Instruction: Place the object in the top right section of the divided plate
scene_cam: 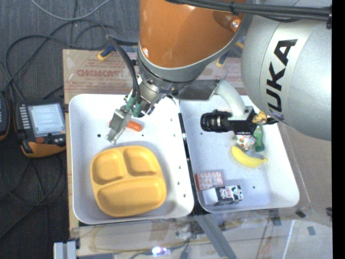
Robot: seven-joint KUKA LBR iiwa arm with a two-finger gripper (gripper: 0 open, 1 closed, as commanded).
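Hovering over the left bin (81, 144), the hand (119, 124) grips what looks like a small orange carrot (133, 126), just above the yellow divided plate (128, 181); probably light, stiff, slippery, best pinched mid-body.

The scene is being lit evenly and brightly from above. The two white bins (81, 161) are being rendered nearly washed out, with soft grey shadows along their inner walls. Glare is being thrown off the arm's orange band (183, 26), with a bright sheen on its grey casing (291, 63). The arm, close to the camera, is being shown slightly soft. The dark floor (32, 36) is being left dim.
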